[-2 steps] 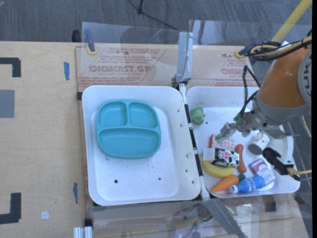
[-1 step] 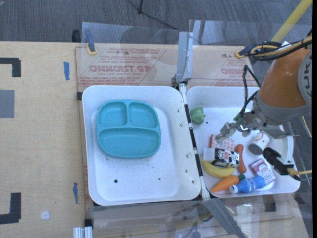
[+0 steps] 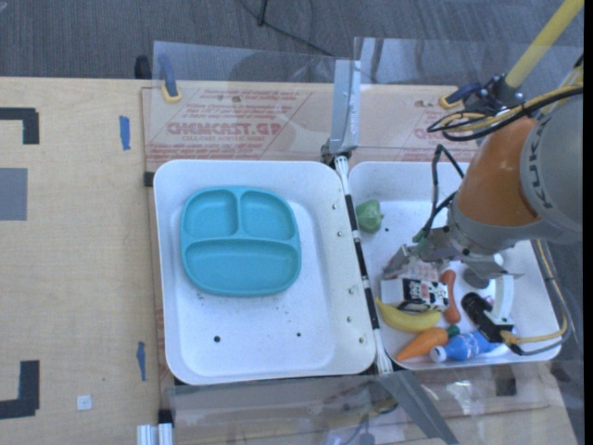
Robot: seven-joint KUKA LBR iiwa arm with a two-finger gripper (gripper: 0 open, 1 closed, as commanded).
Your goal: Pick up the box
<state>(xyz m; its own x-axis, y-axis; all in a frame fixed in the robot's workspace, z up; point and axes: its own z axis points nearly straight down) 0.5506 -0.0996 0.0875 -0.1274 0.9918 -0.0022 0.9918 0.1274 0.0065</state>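
Two white bins side by side on the bench [image 3: 74,248]. In the left bin [image 3: 185,341], a teal plate [image 3: 241,241] with three sections, lying flat in the far part. In the right bin [image 3: 398,193], most things gathered in the near half. The box [image 3: 424,292], white with black and red print, about in the middle of this bin, just above the banana [image 3: 408,319] in the view and touching it or nearly so. Below the banana, a carrot [image 3: 422,343]; right beside it, a blue bottle [image 3: 466,347] on its side. At the right edge of the box, a small orange thing [image 3: 451,297], too small to name. Near the far left corner, well apart from the rest, a green lump [image 3: 369,215]. From the right, the arm [image 3: 500,188], bent down over the right bin. The gripper [image 3: 414,258] low at the far left corner of the box, touching it or just over it; cannot tell which. Cannot tell either whether open or closed, because of grey parts and shadow there. The box down in the bin among the other things.
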